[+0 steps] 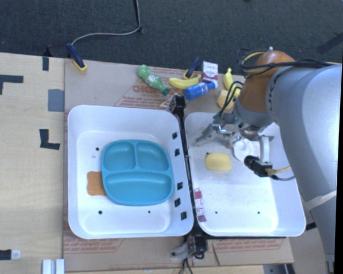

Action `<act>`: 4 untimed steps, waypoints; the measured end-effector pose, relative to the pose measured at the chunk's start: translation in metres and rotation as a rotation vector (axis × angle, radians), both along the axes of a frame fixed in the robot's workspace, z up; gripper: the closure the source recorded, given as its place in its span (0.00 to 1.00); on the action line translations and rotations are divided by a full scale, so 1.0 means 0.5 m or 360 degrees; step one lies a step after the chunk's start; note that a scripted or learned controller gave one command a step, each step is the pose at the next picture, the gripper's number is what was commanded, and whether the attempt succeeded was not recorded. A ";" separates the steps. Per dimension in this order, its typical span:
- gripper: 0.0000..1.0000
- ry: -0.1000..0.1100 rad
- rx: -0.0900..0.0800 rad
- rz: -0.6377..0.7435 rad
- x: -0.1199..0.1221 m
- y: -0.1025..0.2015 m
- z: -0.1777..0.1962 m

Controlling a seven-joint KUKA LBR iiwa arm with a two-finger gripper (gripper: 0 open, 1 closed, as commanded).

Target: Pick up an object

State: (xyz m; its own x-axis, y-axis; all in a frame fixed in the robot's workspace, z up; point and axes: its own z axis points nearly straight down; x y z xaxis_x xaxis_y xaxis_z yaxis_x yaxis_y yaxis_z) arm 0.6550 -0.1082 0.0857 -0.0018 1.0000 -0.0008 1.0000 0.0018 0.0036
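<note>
A pale yellow, rounded object [218, 161] lies in the right bin [253, 216], near its back left. My gripper [213, 139] hangs just above and behind it, at the back of that bin. It is open, with nothing between its spread fingers. In the left bin [77, 214] a blue divided plate [137, 172] rests partly on a flat orange piece [94, 183].
Behind the bins, on the cardboard, lie a green bottle [152, 80], a banana [184, 82], a blue bottle [197, 90] and a small carton [209, 69]. The divider between the bins [184, 162] runs just left of the yellow object. The arm covers the right bin's back right.
</note>
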 end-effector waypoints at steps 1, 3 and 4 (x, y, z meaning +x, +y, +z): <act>0.00 0.0001 -0.0001 -0.0001 -0.029 -0.019 0.001; 0.00 -0.0003 -0.0002 0.0001 -0.064 -0.019 0.002; 0.00 -0.0003 -0.0003 0.0001 -0.076 -0.020 0.002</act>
